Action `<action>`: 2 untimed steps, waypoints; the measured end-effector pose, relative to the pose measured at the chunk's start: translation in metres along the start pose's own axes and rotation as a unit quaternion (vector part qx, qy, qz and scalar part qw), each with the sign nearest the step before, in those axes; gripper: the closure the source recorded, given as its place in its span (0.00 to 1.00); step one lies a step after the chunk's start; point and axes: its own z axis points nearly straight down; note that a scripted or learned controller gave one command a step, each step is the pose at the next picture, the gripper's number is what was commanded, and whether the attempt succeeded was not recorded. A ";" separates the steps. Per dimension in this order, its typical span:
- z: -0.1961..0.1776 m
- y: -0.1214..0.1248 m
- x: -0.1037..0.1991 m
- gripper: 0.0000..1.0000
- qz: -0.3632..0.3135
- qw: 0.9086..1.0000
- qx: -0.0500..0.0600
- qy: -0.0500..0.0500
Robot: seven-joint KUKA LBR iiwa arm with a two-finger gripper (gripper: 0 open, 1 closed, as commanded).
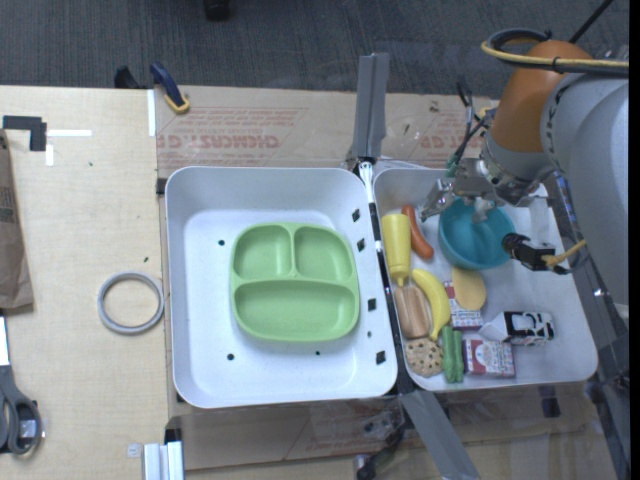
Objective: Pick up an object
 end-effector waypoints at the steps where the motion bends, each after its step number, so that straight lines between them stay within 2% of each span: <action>1: -0.010 0.000 -0.001 1.00 -0.001 1.000 0.001 -0.002; 2: -0.092 -0.002 0.070 1.00 -0.003 1.000 0.000 0.000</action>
